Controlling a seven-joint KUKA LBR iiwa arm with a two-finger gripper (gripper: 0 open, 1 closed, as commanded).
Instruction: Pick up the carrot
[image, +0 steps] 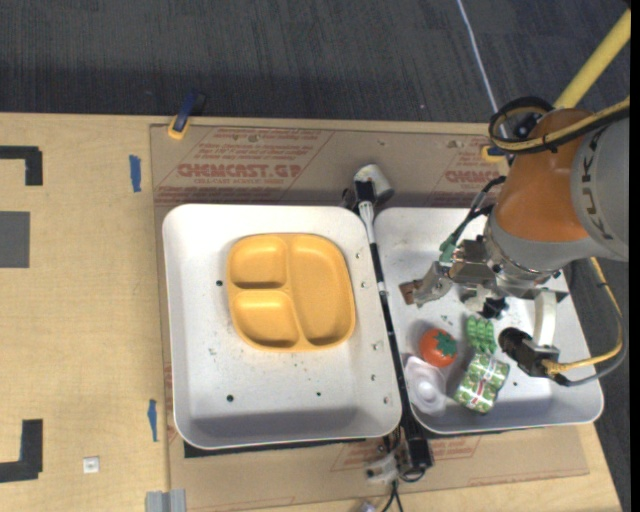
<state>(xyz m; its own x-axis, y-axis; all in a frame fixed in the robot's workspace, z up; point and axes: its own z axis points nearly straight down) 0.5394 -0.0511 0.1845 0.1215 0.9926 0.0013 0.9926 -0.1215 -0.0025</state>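
fingers (478, 300): dark metal hardware under the grey wrist, over the right bin; whether they stand wide or narrow cannot be told from this slant.
carrot (438, 346): a small rounded orange-red piece with a green tuft on top, lying on the right bin's floor just below and to the left of the fingers, apart from them.
green packet (483, 371): glossy, crinkled wrapper with white print, lying tilted just right of the carrot and below the fingers.
white object (425, 386): smooth, rounded pale piece just below the carrot, near the bin's front wall.
arm (548, 195): broad orange band and grey shell above the fingers, reaching in from the right, with black cables looped over it.
right bin (410, 232): shallow white plastic tray with rounded corners, under the fingers.
left bin (195, 330): a matching white tray with dark specks, well left of the fingers.
yellow plate (291, 290): smooth, rounded-square plastic with three compartments, in the middle of the left bin.
counter (80, 300): flat tan cardboard-like surface with blue tape bits and black markings.
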